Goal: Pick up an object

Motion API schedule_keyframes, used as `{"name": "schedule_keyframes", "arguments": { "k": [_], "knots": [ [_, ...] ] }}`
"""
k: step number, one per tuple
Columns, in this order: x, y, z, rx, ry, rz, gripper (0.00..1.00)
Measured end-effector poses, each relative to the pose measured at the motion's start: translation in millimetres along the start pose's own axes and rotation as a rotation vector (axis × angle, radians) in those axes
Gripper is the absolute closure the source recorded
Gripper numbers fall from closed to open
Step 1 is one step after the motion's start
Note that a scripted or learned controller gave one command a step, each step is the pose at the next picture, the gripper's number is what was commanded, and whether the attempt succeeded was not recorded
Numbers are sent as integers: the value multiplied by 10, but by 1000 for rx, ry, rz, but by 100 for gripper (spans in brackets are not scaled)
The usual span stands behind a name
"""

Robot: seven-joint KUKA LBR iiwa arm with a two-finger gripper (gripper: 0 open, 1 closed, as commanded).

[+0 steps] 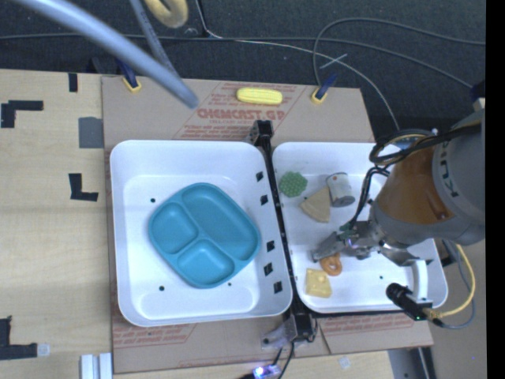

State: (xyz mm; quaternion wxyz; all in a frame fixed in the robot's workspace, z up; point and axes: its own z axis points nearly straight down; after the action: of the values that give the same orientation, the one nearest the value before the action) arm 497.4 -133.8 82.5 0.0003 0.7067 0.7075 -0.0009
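Grey arm [442, 196] leans over right bin [359, 300]; gripper [338, 247] above orange ring [331, 265], jaw state unclear

You see 2 white bins side by side on the bench. The left bin [126, 212] holds a blue divided tray [203, 234]. In the right bin [359, 294], the gripper [330, 247] sits low, just above an orange ring [331, 265]. Near it lie a yellow piece [319, 283], a tan wedge [317, 206], a green ball [293, 184] and a grey cylinder [340, 189]. A yellow banana-like piece [259, 95] rests on the cardboard behind the bins.
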Motion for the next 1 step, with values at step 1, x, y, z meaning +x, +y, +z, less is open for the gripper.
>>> {"name": "schedule_keyframes", "arguments": {
  "k": [1],
  "knots": [
    [-6,11,-131,-3,-1,1,100]
  ]
}}
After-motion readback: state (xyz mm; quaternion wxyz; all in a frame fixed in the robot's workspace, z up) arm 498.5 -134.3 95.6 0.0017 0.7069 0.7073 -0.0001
